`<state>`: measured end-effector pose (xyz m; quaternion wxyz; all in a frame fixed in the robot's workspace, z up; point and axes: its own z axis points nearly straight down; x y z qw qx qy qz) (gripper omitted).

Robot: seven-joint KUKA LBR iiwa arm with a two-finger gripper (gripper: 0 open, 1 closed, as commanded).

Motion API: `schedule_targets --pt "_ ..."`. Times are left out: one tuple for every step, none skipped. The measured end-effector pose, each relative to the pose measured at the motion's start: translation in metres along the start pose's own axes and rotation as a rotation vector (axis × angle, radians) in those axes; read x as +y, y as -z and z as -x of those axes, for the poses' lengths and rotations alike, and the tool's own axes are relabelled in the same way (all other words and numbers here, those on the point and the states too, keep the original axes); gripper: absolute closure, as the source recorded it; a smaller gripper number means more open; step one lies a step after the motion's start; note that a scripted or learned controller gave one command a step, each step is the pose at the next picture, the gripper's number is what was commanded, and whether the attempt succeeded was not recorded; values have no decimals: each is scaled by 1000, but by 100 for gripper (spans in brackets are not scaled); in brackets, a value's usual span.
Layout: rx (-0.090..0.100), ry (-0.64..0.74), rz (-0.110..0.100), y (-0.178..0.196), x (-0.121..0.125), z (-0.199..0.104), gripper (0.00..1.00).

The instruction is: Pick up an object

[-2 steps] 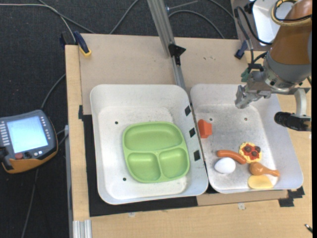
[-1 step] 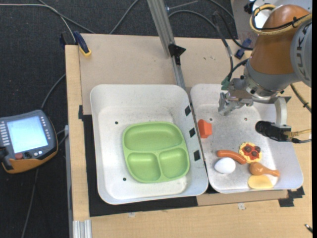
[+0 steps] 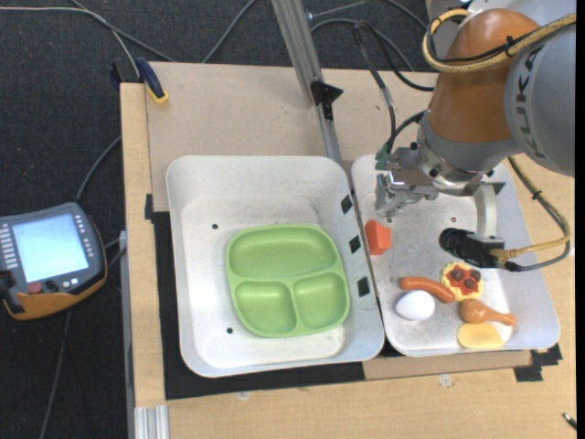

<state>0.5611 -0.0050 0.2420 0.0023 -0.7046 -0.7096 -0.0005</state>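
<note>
**Robot arm hangs over toy food in the right bin**

A green divided plate (image 3: 288, 277) lies in the middle of the left bin (image 3: 196, 195). In the right bin (image 3: 530, 314), a small orange block (image 3: 377, 237) sits against the left wall, just below the gripper (image 3: 391, 195), which hangs near the bin's far left corner. How far its jaws stand apart cannot be told; nothing shows between them. Toward the near edge lie a sausage (image 3: 425, 286), a white egg (image 3: 415, 306), a small pizza (image 3: 462, 280), a drumstick (image 3: 484, 315) and a pale yellow piece (image 3: 482, 337). The block, the nearest target, looks light, stiff and flat-sided, best pinched across its faces, though the wall crowds one side. The arm's bulk hides the bin's far right corner.
</note>
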Motion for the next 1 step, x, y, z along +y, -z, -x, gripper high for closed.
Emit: schedule_targets --pt "-1 0 -2 -14 -12 -59 100"
